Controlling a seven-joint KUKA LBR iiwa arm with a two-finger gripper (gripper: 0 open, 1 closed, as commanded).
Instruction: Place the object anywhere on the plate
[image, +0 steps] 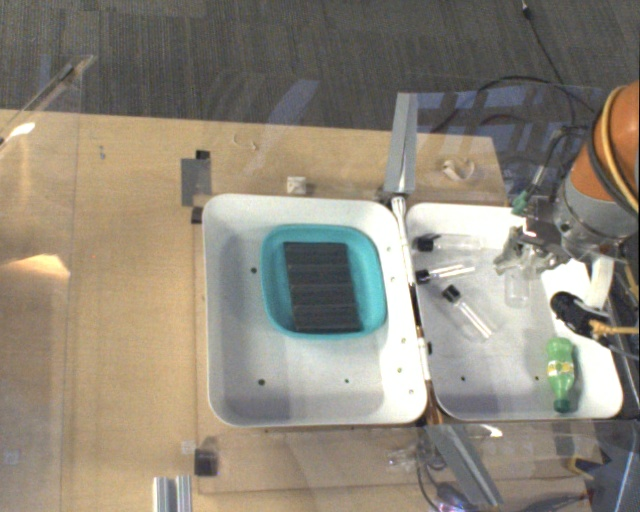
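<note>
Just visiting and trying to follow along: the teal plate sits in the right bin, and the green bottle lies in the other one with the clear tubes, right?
Not quite. The camera view shows the teal plate in the left bin, not the right. The green bottle does lie in the other bin, with the clear tubes.

Teal plate (372, 290), dark ribbed centre; 2 white bins (235, 390); green bottle (562, 373); clear black-capped vials (452, 270).

Bins as you see them
Left of your gripper (522, 250), the teal square plastic plate (372, 290) sits in the left shallow white bin (235, 380); clear plastic vials (470, 318) lie beside the gripper.
</note>
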